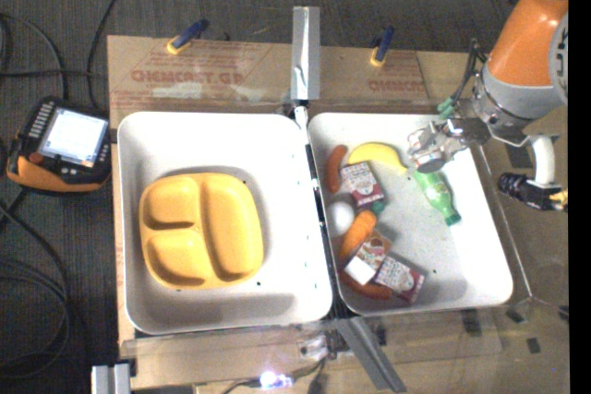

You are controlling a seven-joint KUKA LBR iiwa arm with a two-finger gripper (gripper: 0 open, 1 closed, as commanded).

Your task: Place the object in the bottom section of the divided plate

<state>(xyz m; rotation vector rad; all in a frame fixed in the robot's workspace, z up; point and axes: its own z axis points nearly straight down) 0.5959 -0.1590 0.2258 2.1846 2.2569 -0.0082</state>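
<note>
A yellow divided plate (201, 228) lies in the left bin (138, 309). The right bin (480, 281) holds a yellow banana (377, 153), a green bottle (437, 196), a sausage (334, 168), an orange carrot (357, 233), a white egg (342, 217) and several small dark red cartons (362, 183). My gripper (428, 149) hovers over the upper right of that bin, between the banana and the green bottle's top. Nothing shows between its fingers.
A teach pendant (61, 146) lies on the floor left of the bench. Blue and yellow clamps (187, 36) hold the cardboard backing at the far edge. A metal divider post (305, 60) stands between the bins. Cables cross the floor.
</note>
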